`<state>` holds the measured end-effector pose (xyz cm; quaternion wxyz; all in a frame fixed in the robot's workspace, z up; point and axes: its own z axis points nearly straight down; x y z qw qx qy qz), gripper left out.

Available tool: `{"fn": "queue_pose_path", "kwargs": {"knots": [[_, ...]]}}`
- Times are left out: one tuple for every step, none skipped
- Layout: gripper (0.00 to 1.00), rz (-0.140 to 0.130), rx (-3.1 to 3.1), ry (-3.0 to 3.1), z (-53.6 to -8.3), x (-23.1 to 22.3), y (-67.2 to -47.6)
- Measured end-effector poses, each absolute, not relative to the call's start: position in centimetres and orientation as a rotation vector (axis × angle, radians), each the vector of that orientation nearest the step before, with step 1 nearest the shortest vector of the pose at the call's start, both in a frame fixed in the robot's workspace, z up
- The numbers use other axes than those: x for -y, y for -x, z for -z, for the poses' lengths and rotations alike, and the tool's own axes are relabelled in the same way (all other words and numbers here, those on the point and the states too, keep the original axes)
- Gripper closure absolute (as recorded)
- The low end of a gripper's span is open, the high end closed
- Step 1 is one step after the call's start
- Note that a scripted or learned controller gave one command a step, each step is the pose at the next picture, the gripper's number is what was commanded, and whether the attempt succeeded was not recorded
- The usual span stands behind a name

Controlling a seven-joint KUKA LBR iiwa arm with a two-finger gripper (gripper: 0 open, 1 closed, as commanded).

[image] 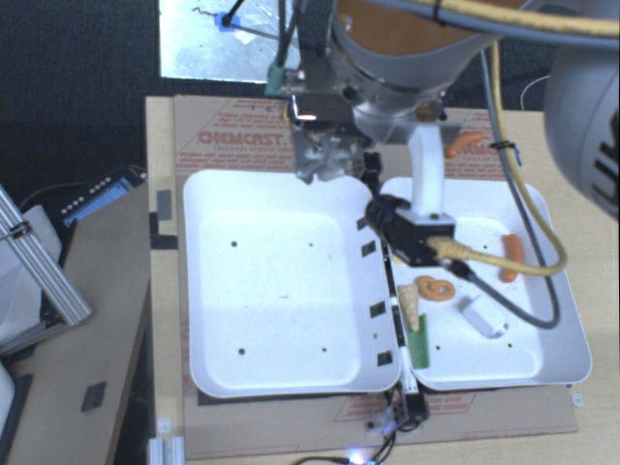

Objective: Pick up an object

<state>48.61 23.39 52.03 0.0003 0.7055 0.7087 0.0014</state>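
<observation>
Tool (pixel 327 158) over left bin (pixel 276 289) rim, grip state unreadable, orange piece (pixel 463 144) partly hidden behind arm

The wooden bench (pixel 126 289) bears a printed cardboard sheet (pixel 232 129) under two white bins (pixel 271 260).

A pale wooden surface (pixel 116 260) fills the lower frame, with printed cardboard (pixel 232 129) laid on it. Dark floor (pixel 77 56) spreads across the upper left, broken by a bright, shiny patch (pixel 218 32) at top centre. Aluminium framing (pixel 39 269) crosses the left edge.
</observation>
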Motion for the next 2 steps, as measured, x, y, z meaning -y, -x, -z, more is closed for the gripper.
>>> {"fn": "queue_pose_path", "kwargs": {"knots": [[1.00, -0.005, -2.224, -2.218, -53.5, -23.4, -49.4], [1.00, -0.001, -2.219, -2.224, -53.5, -18.6, -48.6]]}}
